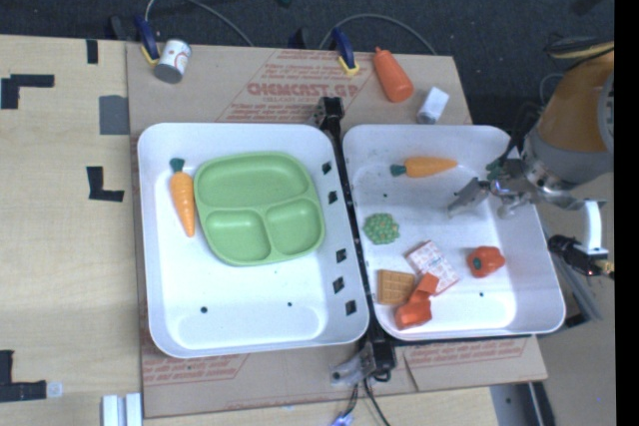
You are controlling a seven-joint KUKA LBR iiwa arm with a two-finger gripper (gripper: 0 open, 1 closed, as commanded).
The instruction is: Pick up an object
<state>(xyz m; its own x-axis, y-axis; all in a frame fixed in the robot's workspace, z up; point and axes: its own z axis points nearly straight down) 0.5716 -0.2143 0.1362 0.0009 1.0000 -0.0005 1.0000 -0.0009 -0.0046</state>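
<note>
My gripper (479, 195) hangs over the right bin (529, 314), near its right side, with its fingers spread open and nothing between them. An orange carrot (429, 167) lies just up and left of it. Below it sits a red pepper (485, 261). A green round piece (380, 228) lies at the bin's left. A white-and-red packet (432, 260), a waffle piece (394, 286) and a red-orange piece (412, 312) crowd the bin's lower middle.
The left bin (160, 294) holds a green divided plate (262, 207) and a second carrot (183, 200). Behind the bins on the cardboard lie an orange bottle-like toy (393, 76), a small white cube (433, 103) and a small can (173, 60).
</note>
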